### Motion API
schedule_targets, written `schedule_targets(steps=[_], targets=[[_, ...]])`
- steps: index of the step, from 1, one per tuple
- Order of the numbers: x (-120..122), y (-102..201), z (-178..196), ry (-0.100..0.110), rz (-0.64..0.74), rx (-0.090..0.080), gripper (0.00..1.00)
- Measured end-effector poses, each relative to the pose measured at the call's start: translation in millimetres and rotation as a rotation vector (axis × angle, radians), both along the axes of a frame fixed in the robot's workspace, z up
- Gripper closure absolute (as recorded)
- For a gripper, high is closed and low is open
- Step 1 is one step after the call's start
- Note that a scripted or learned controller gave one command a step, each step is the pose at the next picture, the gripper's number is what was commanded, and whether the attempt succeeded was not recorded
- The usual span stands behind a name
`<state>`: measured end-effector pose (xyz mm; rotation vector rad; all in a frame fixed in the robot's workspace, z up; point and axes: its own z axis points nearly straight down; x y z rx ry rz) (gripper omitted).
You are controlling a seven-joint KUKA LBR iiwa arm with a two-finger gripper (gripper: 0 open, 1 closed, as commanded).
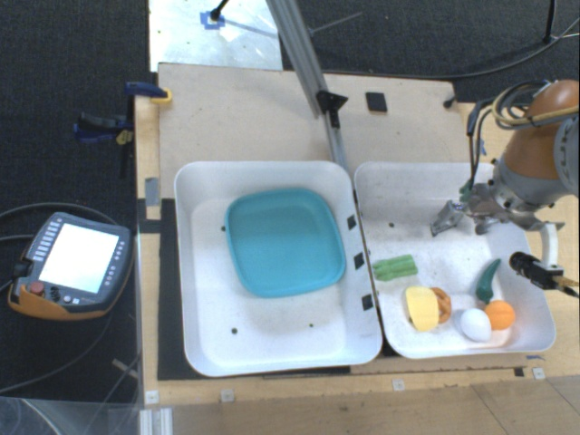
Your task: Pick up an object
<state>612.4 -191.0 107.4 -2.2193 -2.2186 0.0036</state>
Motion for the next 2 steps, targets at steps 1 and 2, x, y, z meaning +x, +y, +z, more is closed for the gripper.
schedule_targets(steps=[1, 2], targets=[[1.9, -0.3, 13.8, -0.007, 0.001, -0.002, 1.00], [-1.6, -7.0, 60.2, -0.008, 0.000, -0.002, 1.00]])
